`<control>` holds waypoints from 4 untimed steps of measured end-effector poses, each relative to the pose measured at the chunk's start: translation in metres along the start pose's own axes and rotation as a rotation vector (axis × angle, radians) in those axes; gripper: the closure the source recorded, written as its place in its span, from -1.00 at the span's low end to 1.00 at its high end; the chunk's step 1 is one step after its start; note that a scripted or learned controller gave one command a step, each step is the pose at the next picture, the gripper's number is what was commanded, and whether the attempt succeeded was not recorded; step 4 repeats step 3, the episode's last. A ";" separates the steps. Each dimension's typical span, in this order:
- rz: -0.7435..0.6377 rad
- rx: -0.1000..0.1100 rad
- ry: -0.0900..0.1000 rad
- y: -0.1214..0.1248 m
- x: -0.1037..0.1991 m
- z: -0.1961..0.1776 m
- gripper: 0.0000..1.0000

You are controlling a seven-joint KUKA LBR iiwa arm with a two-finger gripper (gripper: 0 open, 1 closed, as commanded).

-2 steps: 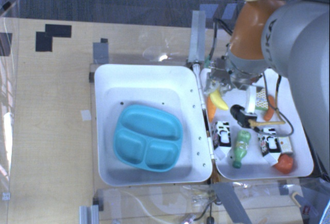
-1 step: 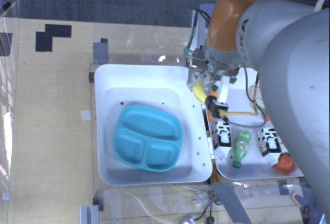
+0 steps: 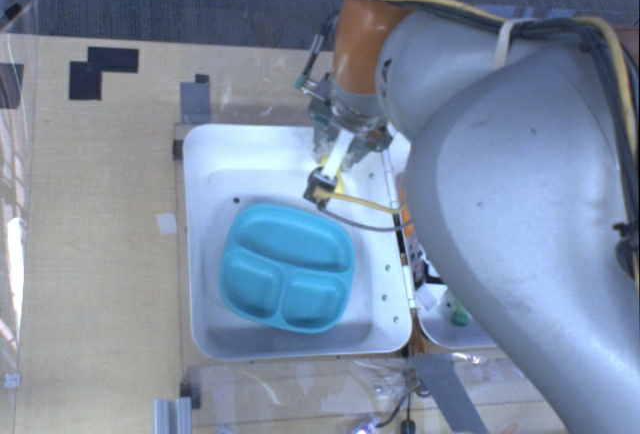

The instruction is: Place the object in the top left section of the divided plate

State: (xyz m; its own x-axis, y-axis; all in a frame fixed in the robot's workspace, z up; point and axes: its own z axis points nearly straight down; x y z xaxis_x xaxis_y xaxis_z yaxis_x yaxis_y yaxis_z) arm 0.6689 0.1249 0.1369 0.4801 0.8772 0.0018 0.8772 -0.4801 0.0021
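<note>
1. The gripper (image 3: 340, 147) hangs over the far part of the left bin (image 3: 205, 222), at about 1 o'clock from the plate (image 3: 288, 269). I cannot tell whether it is open, closed or gripping anything, because the wrist blocks the sight of its tip.
2. I cannot say for sure where the object is. A green thing (image 3: 458, 318) lies in the right bin (image 3: 440, 334), at 4 o'clock from the plate, half under the arm (image 3: 520, 172). It may be the object, unless the gripper carries the object.
3. The plate lies flat in the left bin, toward 6 o'clock, turned a little clockwise. Its big section (image 3: 290, 234) runs along the 12 o'clock side, and two small sections sit at 7 and 5 o'clock. All three look bare.
4. By my reading, the target is the 10 to 11 o'clock end of the big section, since no separate top-left pocket can be made out.
5. If the gripper is loaded, the step in hand is the carry. It should travel toward 8 o'clock, high enough to clear the rim, and stop square over that end, allowing for the plate's turn.
6. It should then come down close to the section floor before letting go. A high drop could bounce the object over the ridge into the 7 o'clock pocket.
7. If the gripper is empty, the pick in the right bin comes first.
</note>
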 end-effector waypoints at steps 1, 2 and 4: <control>-0.107 -0.003 0.003 -0.036 0.068 -0.064 1.00; -0.507 -0.001 0.002 -0.033 0.061 0.012 1.00; -0.507 -0.002 0.002 -0.033 0.062 0.013 -1.00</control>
